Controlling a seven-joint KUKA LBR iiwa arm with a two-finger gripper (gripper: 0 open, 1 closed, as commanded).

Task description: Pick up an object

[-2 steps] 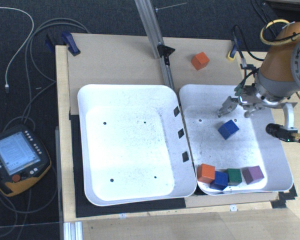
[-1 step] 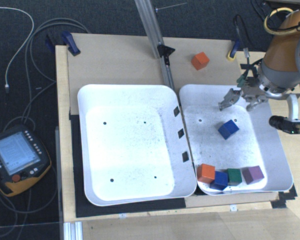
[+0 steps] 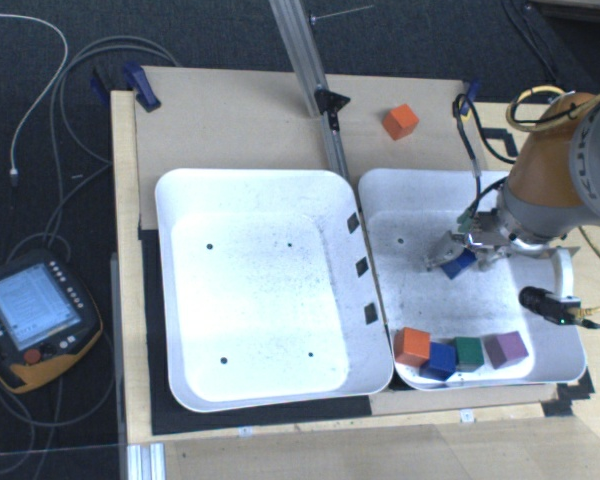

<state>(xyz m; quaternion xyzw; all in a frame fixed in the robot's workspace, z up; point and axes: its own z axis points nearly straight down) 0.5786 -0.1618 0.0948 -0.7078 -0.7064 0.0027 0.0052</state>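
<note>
In the camera view my gripper (image 3: 458,258) hangs over the middle of the right bin (image 3: 412,290), reaching in from the right. A small blue block (image 3: 459,265) sits between its fingers (image 3: 441,261), and the gripper is shut on it. Along the right bin's front edge lies a row of blocks: orange (image 3: 412,344), blue (image 3: 440,360), green (image 3: 468,352) and purple (image 3: 505,347). The wrist hides the back of the held block.
The left bin (image 3: 250,288) lies beside the right one, with black clips (image 3: 361,266) on the shared wall. A loose orange block (image 3: 401,121) sits on the bench behind the bins. A slanted metal pole (image 3: 302,48) rises at the back.
</note>
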